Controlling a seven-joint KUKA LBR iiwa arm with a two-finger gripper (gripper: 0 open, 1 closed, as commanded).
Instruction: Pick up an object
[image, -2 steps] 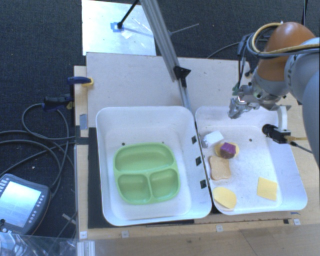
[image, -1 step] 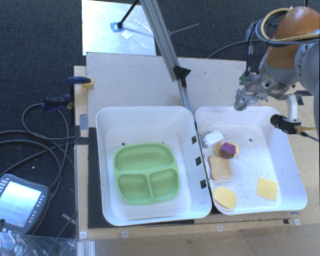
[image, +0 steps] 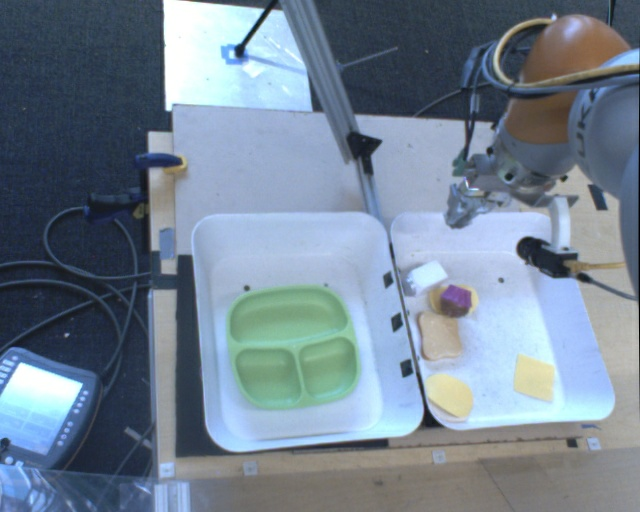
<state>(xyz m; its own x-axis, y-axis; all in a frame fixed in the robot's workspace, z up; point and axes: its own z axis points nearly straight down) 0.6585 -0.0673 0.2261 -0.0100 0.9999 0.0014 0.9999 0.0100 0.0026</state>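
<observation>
Arm (image: 560, 80): grey with orange band, reaching in from the right, wrist over the far edge of the right bin.
Tool (image: 462, 215): hanging above the far left corner of the right bin, clear of every item; nothing between the tips; too small and blurred to tell how far apart they stand.
Right bin (image: 575, 330): shallow, white, speckled floor, holding six small items.
White block (image: 428, 274): near the bin's left wall, nearest of the items to the tool, lying below it in the view.
Purple piece (image: 456, 297): small, dark violet, sitting on top of a round yellow piece (image: 468, 299).
Bread slice (image: 440, 336): tan, just in front of the round yellow piece, touching or nearly touching it.
Yellow oval (image: 450, 395): flat, at the near left corner of the right bin.
Yellow square (image: 535, 378): flat, toward the near right side, well apart from the other items.
Left bin (image: 215, 270): white, side by side with the right bin, edges meeting at the middle.
Green tray (image: 292, 345): three compartments, one long one at the far side and two smaller ones in front, lying flat on the left bin's floor.
Bench (image: 270, 160): pale board under both bins.
Pole (image: 330, 80): grey, slanting down to the bench behind the bins.
Pendant (image: 40, 400): on the dark floor at lower left, screen lit, cables coiled beside it.
</observation>
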